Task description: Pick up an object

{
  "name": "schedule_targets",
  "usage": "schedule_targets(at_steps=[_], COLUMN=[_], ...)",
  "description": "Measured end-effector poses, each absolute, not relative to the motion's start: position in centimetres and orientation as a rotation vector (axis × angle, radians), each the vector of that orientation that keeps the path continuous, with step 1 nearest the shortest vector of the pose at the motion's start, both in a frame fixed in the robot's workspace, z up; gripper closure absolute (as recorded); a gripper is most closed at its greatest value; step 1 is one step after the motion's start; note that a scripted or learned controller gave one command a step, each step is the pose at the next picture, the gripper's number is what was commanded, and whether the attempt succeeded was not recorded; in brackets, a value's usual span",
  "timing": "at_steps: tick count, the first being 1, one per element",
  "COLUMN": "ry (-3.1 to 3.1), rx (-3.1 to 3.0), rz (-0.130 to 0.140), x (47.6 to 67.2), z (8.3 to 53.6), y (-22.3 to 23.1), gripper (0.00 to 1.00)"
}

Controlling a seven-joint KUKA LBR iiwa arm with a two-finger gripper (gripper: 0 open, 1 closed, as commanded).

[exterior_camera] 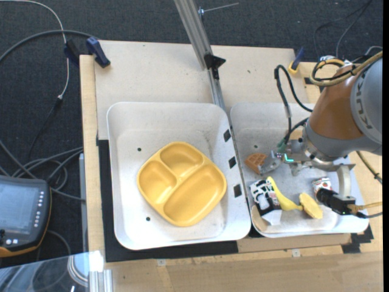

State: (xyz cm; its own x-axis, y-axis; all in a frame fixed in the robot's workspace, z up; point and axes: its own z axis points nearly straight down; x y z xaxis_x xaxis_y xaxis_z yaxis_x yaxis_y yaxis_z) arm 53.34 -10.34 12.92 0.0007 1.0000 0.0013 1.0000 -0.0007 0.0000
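Nearest the camera, along the front wall of the right bin (358, 226), lies a row of small things: one black-and-white patterned item (262, 193), one banana (281, 197), one yellow sponge-like piece (312, 207) and one white-and-red packet (321, 184). Further back in the same bin sits one small orange-brown piece (256, 160). That makes five loose objects, any of which would serve for the pick. One left bin (121, 126) holds a single yellow divided plate (182, 182). Both bins rest on the desk (152, 72).

From the right, the one grey-and-orange arm (340, 114) reaches over the right bin, and the gripper (290, 158) hangs above its middle; whether it is wide or narrow I cannot tell, and nothing is visibly held. The orange-brown piece lies just to the picture's left of the gripper, and the banana lies just in front of it, toward the camera, its long axis running left-back to right-front. I judge these two the closest candidates.
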Motion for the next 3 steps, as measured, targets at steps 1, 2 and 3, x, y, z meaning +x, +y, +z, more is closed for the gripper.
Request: schedule_targets(at_steps=[1, 2, 3], ry=[-2.220, -2.213, -2.233], rx=[-2.222, -2.222, -2.212], rz=[-0.001, 0.005, -0.012], x=[53.3, 50.5, 47.8], z=[12.9, 9.0, 19.6], y=[-10.3, -12.3, -2.0], gripper=[0.00, 0.00, 0.00])
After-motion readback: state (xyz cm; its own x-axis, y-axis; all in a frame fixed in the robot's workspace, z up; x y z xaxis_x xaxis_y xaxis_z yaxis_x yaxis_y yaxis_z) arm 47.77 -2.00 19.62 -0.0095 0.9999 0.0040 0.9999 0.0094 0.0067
